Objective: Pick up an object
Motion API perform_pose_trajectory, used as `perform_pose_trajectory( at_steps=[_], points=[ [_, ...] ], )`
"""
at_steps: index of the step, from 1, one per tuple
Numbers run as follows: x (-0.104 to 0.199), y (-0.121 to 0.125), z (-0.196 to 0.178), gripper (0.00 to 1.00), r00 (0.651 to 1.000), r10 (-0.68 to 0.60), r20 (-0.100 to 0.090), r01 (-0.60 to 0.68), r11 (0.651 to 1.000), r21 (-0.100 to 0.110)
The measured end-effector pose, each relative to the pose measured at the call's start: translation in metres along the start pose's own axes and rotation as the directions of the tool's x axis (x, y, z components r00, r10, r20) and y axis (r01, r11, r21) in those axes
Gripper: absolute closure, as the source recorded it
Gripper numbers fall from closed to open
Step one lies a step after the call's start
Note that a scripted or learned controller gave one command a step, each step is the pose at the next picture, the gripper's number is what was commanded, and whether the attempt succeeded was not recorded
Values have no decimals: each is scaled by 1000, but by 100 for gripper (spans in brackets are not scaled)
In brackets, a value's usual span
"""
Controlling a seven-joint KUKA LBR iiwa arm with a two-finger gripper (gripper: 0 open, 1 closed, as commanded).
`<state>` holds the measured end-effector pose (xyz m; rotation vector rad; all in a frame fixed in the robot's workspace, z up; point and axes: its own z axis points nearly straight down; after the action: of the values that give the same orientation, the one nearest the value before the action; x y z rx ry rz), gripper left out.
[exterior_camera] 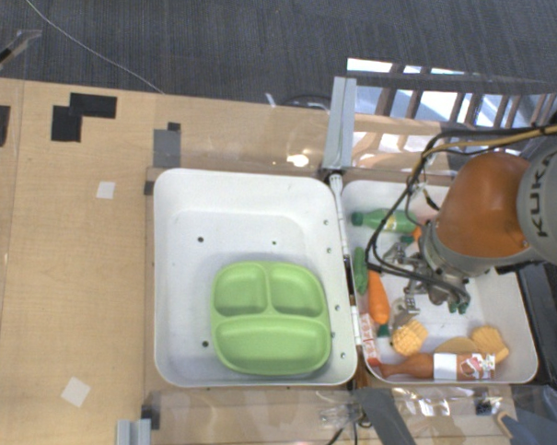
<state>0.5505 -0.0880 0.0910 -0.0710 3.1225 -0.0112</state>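
green divided plate [271,318], white bins [180,259], orange carrot [377,300]

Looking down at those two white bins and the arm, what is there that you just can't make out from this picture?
- Gripper, camera view: hidden under the orange band, so whether it holds anything is unclear.
- Green bottle: the arm covers its right end.
- Right bin: the arm blocks its middle.
- Small green piece beside the gripper: too small to identify.
- Bottle at the front: label print too small to read.
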Motion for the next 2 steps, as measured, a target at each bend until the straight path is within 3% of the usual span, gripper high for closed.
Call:
perform_pose_trajectory(
  at_steps=[1,2],
  points=[
    [22,3,-1,0,976,219,3,-219,976,-2],
    [17,3,-15,100,977,212,19,-212,977,-3]
  ],
)
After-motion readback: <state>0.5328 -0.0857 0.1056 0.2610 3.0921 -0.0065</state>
